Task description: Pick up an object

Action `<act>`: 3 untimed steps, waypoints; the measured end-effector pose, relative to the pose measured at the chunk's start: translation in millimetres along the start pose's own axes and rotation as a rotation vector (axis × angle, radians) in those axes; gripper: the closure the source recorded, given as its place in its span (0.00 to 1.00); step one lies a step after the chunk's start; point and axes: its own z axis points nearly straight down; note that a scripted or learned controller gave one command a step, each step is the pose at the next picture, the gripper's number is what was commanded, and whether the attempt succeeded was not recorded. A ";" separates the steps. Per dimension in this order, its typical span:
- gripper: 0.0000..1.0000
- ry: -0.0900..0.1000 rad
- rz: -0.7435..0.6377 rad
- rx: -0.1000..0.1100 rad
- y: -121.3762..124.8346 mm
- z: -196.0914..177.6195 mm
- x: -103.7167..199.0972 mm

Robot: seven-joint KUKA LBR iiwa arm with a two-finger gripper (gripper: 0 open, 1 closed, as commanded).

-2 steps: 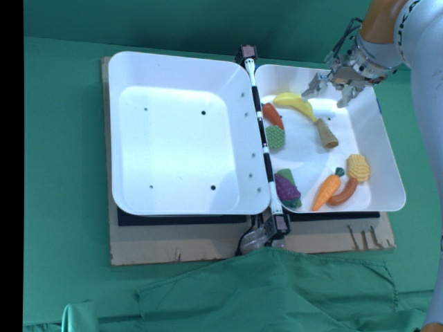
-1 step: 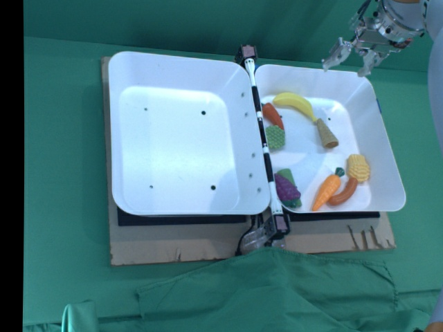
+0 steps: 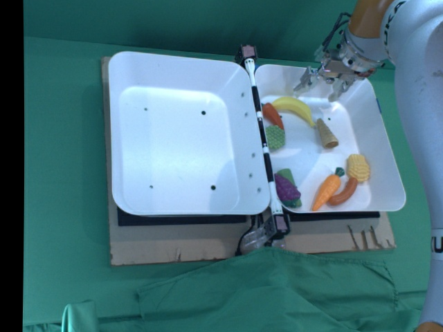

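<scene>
Candidate object: the banana point(image 3: 294, 108), lying in the upper part of the right bin point(image 3: 387, 185), nearest the gripper point(image 3: 322, 83). It is looking like a light, rigid plastic toy with a smooth, probably slippery skin; the curve is narrowing toward both ends, so a pinch across the thick middle is seeming safest.

Just beside it, a small carrot point(image 3: 273, 115) is touching a green piece point(image 3: 275, 138); an ice-cream cone point(image 3: 327, 134) is lying to its right. Lower down: grapes point(image 3: 286, 187), a larger carrot point(image 3: 327, 190), a sausage point(image 3: 344, 191) and corn point(image 3: 358, 167), crowding together.

The fingers are hanging spread and holding nothing, above the bin's far rim, near the banana. The left bin point(image 3: 138, 185) is sitting alongside on the green tabletop point(image 3: 62, 151).
</scene>
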 end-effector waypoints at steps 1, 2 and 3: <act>0.00 -0.004 0.003 -0.017 -16.1 11.4 10.9; 0.00 0.008 -0.002 0.002 -1.2 12.4 -14.4; 0.00 -0.003 0.001 -0.015 -14.2 11.2 7.0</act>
